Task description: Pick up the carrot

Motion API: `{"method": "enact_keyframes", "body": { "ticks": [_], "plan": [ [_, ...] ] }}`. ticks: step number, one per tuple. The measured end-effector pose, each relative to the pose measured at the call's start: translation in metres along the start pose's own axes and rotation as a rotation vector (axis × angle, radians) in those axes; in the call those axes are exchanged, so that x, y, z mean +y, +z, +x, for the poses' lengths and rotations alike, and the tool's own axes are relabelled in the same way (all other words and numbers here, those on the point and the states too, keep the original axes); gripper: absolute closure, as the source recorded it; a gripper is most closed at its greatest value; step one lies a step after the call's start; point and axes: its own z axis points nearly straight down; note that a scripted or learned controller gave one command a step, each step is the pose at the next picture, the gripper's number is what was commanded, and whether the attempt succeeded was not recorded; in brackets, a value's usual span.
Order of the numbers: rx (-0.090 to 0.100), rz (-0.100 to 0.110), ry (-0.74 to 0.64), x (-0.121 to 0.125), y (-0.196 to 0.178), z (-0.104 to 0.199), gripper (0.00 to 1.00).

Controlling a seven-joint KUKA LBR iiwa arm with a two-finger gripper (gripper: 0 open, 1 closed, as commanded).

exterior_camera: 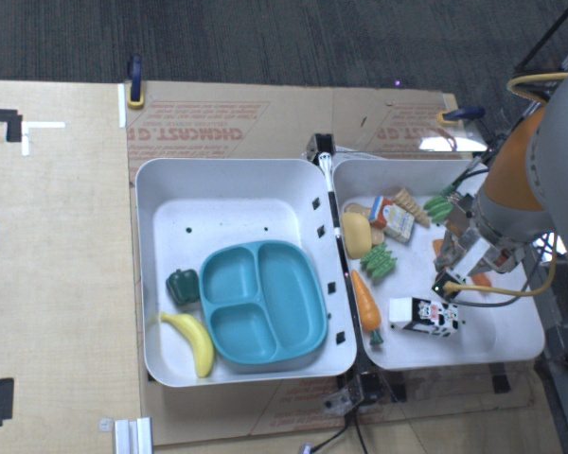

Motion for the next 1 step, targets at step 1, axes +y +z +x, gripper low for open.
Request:
{"method": "enact_keyframes", "body": {
  "ticks": [1],
  "plan": [
    [0.0, 0.0, 0.001, -0.0001, 0.0001, 0.0, 0.0]
  ]
}}
